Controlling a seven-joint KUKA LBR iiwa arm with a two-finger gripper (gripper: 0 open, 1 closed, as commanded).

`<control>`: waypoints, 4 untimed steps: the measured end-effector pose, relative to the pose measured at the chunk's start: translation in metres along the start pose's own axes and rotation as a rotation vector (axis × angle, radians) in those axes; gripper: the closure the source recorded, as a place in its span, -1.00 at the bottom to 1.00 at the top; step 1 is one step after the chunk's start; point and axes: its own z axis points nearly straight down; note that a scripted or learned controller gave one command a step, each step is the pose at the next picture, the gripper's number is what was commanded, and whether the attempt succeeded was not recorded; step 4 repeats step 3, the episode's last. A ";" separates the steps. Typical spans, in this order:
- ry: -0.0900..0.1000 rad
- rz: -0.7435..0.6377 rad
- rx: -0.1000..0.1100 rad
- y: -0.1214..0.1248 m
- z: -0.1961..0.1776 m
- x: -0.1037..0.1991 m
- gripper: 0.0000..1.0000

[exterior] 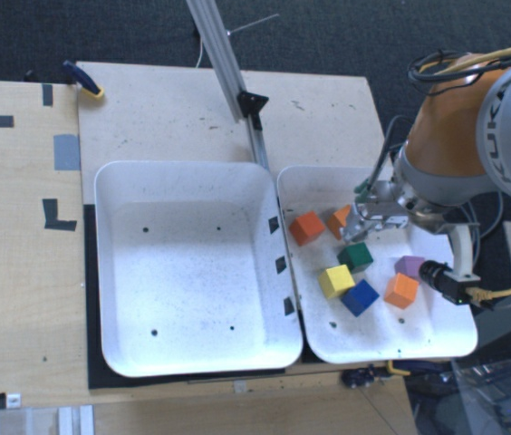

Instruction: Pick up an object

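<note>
I see my metal two-finger pincer [357, 231] just above the small green cube [357, 256]; I cannot tell its grip.

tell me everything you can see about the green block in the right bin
The green block is a small dark green cube with a matte, solid-coloured look, foam or painted wood perhaps. It sits on the floor of the right bin, turned slightly askew to the bin's walls. The pincer is just above its upper edge in this view. The yellow block lies at its lower left, close or touching, with the blue block below.
</note>
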 end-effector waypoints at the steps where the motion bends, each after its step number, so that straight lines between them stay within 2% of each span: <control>1: 0.000 -0.002 0.000 -0.003 0.013 0.059 1.00; 2: 0.000 -0.002 0.001 -0.009 0.023 0.113 1.00; 3: 0.001 -0.003 -0.001 -0.021 0.010 0.162 1.00; 4: 0.001 -0.003 -0.001 -0.021 0.010 0.162 1.00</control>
